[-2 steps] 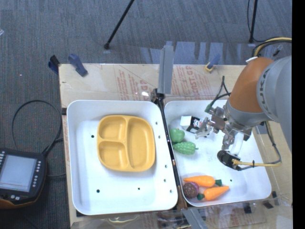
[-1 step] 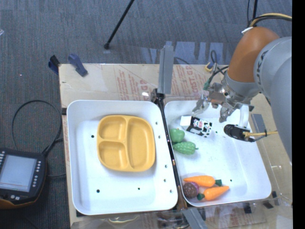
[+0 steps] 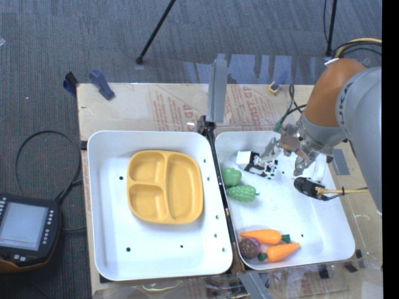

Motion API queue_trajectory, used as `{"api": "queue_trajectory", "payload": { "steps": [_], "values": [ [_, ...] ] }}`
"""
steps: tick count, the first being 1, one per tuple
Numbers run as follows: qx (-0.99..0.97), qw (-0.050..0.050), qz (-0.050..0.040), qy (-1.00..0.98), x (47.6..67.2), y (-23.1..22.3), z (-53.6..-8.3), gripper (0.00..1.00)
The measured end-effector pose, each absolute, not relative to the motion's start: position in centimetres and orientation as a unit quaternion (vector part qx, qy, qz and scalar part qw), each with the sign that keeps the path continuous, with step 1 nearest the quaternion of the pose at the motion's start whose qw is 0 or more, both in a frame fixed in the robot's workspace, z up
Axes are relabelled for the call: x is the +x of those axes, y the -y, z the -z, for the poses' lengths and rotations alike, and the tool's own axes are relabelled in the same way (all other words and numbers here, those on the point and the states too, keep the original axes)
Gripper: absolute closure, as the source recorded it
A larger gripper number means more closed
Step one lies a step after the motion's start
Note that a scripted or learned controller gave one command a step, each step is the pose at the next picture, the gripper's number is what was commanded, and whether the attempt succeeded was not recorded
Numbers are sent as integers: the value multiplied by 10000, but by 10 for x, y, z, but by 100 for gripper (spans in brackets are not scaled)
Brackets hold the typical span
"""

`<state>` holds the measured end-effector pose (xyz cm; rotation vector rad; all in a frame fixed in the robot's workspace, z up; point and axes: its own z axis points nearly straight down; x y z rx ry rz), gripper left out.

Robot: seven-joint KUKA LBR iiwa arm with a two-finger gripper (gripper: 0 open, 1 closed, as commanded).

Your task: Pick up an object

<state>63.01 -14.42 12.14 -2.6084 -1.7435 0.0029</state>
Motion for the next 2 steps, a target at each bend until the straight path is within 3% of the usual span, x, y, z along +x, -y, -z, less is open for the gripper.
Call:
{"api": "queue_trajectory", "payload": {
  "steps": [1,2],
  "values": [
    [-7791,10,-4,6269,644,102,-172,0],
    [-7519,72,-46,6593,473,97,-96,0]
  ]
}}
